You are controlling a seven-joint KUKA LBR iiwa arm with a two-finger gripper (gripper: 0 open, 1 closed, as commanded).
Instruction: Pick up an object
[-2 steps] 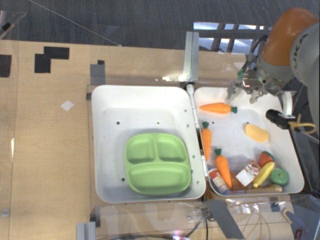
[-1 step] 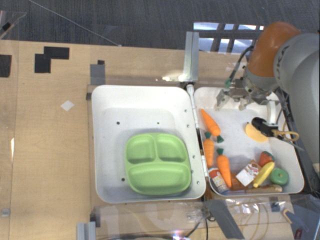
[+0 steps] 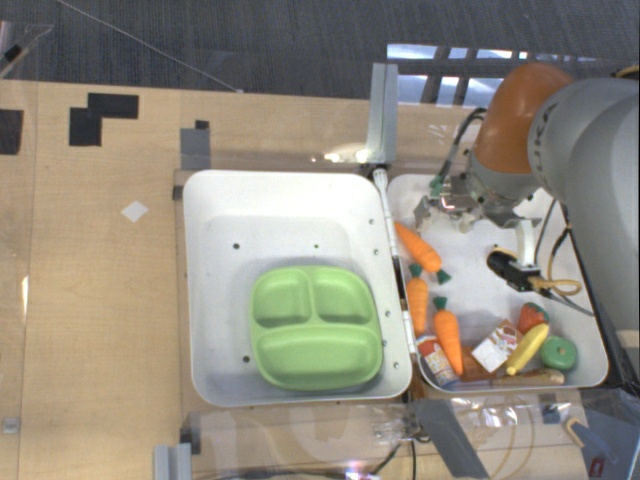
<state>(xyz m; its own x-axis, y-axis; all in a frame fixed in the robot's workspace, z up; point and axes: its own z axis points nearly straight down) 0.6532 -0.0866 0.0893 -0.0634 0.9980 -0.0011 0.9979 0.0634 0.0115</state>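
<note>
grey arm (image 3: 585, 138) with orange band comes in from the right and sits over the back part of the right bin (image 3: 596, 366). gripper (image 3: 446, 208) is low over the bin's back left area, above bare white floor. can't tell if the gripper is open or closed, the wrist hides too much. nothing seen held in it

pickable stuff is all in the right bin, mostly along its left wall and front edge:
- upper carrot (image 3: 419, 248), lying on a slant just in front of the gripper, close to it, contact unclear
- middle carrot (image 3: 417, 304), by the left wall, pointing front to back
- lower carrot (image 3: 447, 341), just right of the middle one, touching or nearly so
- small white and red box (image 3: 492, 353), at the front, right of the lower carrot
- banana (image 3: 529, 348), tilted, leaning between the box and the strawberry (image 3: 533, 318)
- green round piece (image 3: 559, 353), front right corner, just beside the banana
- brown stick (image 3: 515, 377), flat along the front wall under the banana end

left bin (image 3: 215, 203) holds a green divided plate (image 3: 316, 328), three compartments, lying flat in the front half, well apart from the gripper. both bins sit side by side on the wooden bench (image 3: 90, 268)
</note>
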